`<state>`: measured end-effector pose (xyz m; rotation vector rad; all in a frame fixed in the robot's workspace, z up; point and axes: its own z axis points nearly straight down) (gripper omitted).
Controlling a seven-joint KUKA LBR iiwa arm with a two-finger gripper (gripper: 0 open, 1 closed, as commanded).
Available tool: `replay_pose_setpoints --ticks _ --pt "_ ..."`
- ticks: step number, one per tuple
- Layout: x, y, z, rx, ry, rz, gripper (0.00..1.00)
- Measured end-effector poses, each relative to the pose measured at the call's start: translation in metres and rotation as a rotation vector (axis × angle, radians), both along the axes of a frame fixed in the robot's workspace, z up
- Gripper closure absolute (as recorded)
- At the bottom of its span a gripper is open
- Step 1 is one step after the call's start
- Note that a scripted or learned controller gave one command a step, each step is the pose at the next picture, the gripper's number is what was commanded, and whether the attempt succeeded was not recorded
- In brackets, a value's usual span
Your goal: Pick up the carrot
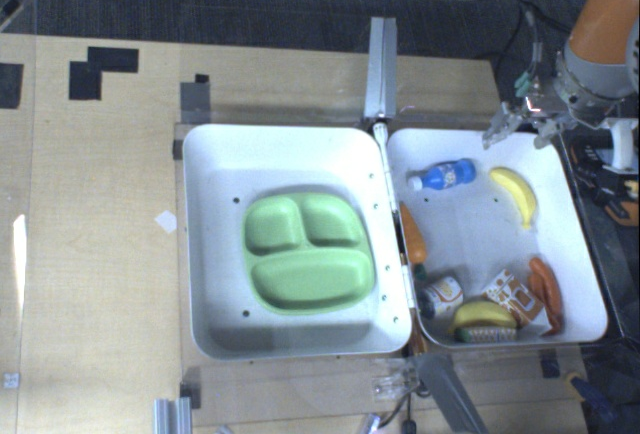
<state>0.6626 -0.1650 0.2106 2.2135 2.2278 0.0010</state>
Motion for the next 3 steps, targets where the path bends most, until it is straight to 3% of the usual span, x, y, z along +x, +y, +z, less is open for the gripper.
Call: replay_pose_setpoints --ticks 1,2,3 --pt "-0.011 0.08 -0.036 0.001 0.001 0.03 0.0" --pt "-0.114 0.115 -0.024 0.001 0.0 0.13 0.0" --pt "-0.088 0.06 -0.099 0.001 0.002 0.154 0.0"
